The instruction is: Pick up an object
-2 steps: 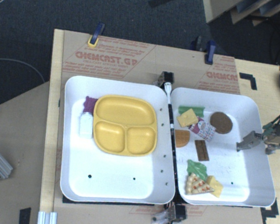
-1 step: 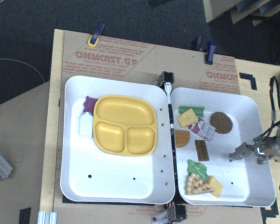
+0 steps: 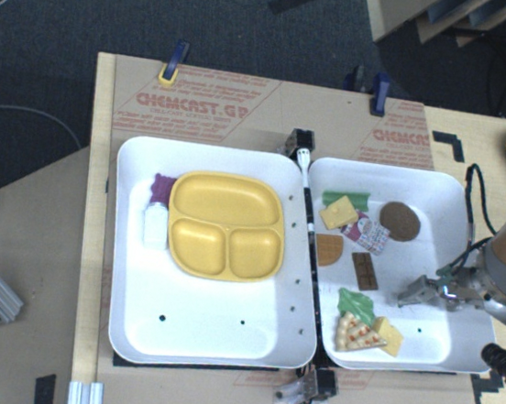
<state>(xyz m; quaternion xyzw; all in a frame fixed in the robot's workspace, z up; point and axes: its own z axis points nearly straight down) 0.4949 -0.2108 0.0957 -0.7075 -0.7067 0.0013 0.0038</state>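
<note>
The desk point(image 3: 247, 103) carries two white bins; taking the right bin point(image 3: 440, 189) as landmark, the left bin point(image 3: 129, 226) beside it holds a yellow divided plate point(image 3: 227, 224). Inside the right bin's right side hovers the claw point(image 3: 422, 291), fingers spread, holding nothing. The pizza slice point(image 3: 361, 332) lies at its front-left, the brown bar point(image 3: 366, 271) centrally. Best descend squarely over one item, clear of neighbours.
</note>
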